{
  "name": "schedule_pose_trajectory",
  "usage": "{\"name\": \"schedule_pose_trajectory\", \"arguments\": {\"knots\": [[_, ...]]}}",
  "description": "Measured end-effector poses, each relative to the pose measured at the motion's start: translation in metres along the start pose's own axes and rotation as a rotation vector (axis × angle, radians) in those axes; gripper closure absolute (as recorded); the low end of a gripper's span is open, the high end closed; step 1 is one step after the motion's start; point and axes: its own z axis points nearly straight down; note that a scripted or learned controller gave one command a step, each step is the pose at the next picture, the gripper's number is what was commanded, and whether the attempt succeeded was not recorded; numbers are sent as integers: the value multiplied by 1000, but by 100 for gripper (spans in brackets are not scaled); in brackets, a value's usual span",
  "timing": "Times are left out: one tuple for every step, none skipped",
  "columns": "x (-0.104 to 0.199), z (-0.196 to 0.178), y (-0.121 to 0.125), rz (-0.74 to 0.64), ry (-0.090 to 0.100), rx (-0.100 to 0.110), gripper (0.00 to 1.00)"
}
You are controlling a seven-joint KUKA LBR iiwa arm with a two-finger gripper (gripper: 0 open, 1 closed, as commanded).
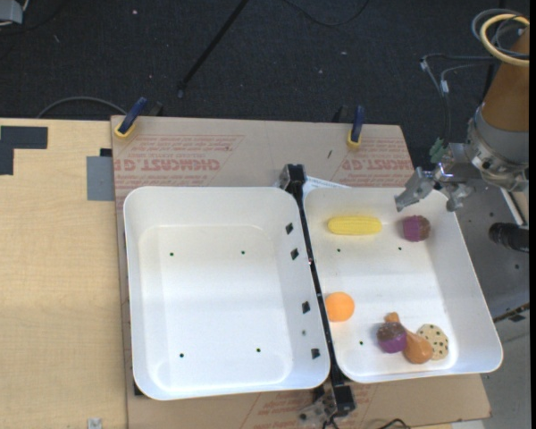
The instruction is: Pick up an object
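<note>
The right bin (pixel 469 266) holds several small objects. A yellow corn cob (pixel 355 226) lies near its far wall, with a purple ball (pixel 415 229) just to the right. An orange ball (pixel 339 307) sits by the divider. At the near right corner a purple piece (pixel 392 337), an orange piece (pixel 417 348) and a speckled cream cookie (pixel 436 338) are bunched together. My gripper (pixel 431 197) hangs over the bin's far right corner, just above and behind the purple ball. Its fingers are spread open with nothing between them.
The left bin (pixel 161 231) lies beside the right one, with a black clip strip (pixel 305 266) along the shared rim. Both bins rest on cardboard (pixel 232 155) held by two clamps. A light wooden benchtop (pixel 45 275) extends to the left.
</note>
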Motion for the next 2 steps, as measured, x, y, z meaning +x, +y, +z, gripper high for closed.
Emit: {"name": "schedule_pose_trajectory", "arguments": {"knots": [[0,-3,1,0,-1,-5,0],[4,41,5,-1,0,-2,0]]}}
